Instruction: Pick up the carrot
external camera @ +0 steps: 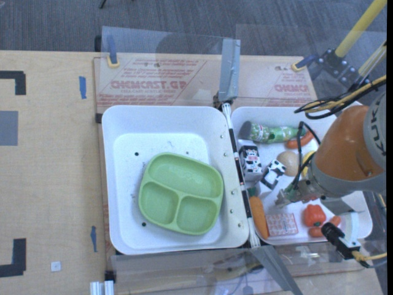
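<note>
Orange carrot (258, 217) lies in right bin (362, 226), hard against its left wall, left of and slightly below my end effector (293, 195). Carrot long axis runs near-vertical in view, parallel to wall. Gap between us small. Cannot tell my finger spread; wrist hides tips. Judgement: next move means short shift left.

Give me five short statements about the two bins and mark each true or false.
1. The light green three-compartment plastic plate lies in the left white bin. True.
2. The orange carrot lies on that plate. False: it lies in the right white bin, along its left wall.
3. The carrot is between the gripper's fingers. False: it lies apart from the gripper.
4. A green bottle lies in the right bin. True.
5. The plate holds food. False: its compartments are bare.
</note>
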